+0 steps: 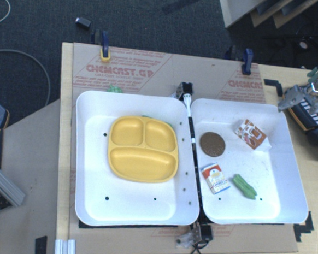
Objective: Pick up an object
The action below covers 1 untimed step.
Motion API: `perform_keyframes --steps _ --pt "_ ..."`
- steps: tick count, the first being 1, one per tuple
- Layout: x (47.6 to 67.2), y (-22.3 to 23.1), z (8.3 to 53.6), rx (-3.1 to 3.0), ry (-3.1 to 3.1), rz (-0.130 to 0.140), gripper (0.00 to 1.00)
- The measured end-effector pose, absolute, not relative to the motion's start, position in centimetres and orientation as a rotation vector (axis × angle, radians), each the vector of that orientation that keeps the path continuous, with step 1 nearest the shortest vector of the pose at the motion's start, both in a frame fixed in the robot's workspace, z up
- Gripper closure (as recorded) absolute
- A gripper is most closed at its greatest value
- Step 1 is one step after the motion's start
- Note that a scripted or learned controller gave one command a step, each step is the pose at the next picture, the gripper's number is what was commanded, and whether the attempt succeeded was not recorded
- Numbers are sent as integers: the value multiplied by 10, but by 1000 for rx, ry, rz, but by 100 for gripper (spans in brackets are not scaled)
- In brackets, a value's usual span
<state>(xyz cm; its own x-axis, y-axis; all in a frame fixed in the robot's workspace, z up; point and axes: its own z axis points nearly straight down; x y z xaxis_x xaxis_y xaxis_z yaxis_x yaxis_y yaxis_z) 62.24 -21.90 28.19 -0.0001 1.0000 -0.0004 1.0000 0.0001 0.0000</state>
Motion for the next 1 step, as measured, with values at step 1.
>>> perform_keyframes --steps 1 --pt "623 -219 293 2217 2220 2 100"
